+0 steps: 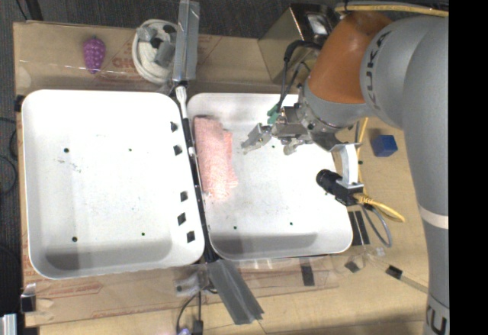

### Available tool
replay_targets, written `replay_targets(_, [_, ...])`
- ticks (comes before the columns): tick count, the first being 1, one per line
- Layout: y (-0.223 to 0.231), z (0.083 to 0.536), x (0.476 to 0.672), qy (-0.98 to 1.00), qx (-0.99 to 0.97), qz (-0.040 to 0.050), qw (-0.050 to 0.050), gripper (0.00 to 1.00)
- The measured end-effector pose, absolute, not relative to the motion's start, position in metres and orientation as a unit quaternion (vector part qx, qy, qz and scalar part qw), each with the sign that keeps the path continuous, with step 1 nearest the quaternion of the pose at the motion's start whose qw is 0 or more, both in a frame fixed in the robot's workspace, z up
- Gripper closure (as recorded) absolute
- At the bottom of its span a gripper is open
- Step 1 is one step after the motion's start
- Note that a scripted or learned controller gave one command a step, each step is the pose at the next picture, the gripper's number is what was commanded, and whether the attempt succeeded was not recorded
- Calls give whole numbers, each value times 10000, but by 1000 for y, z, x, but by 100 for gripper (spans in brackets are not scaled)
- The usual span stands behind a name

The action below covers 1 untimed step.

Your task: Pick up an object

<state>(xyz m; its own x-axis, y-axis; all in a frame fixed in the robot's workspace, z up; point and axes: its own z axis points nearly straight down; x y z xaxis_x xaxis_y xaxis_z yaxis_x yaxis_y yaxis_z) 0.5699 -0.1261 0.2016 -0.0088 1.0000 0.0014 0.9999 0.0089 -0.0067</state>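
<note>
So the only real candidate for picking here is the pink sponge-looking block (214, 157), lying flat in the right bin (267, 242), pushed up against that bin's left wall right next to the divider between the two bins. The left bin (99, 249) has nothing worth grabbing as far as I can see, just a few dark specks on the floor. The gripper (255, 138) is over the right bin, just to the right of the pink block's upper end, near it but not touching as far as this angle shows. Honestly can't tell whether the pincer is open or closed, it's a small greyish cluster and the slanted view doesn't separate anything out. Nothing is visibly caught in it either. So my read on progress: the pick isn't done. The block sits on the bin floor and the arm (358, 74) looks like it's in the approach part, close to the target. What's left is basically everything that counts: getting lined up over the block, closing on it, and lifting it clear. Being jammed against the wall might make that awkward.
</note>
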Motion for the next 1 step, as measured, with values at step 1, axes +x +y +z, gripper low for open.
replay_targets(1, [-143, 192, 653, -6837, -7298, 18, 16, 0])
